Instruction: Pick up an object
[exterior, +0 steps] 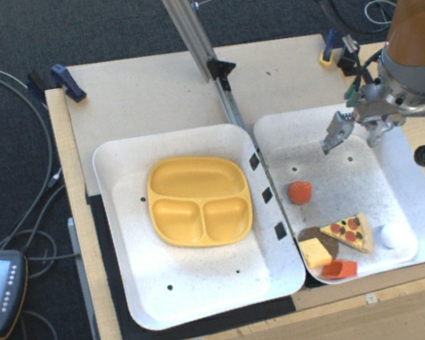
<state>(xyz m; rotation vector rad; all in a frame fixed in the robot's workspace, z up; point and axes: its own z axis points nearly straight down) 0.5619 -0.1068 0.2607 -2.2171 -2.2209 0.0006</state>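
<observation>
Grey arm (413, 48) with its orange band comes in from your right, wrist bent down over the right bin (420, 193) at its far right part. Your gripper (359, 131) hangs above the bin floor with its two fingers spread apart, one finger (336, 133) angled left; nothing sits between them. Below it, apart from the fingers, lies a small red ball (300, 192) near the bin's left wall. Further toward the near edge you have a pizza slice (349, 234), a yellow block (315, 253), a red piece (340, 269) and a white ball (393, 236). Left bin (138, 300) holds a yellow divided plate (199, 201).
</observation>
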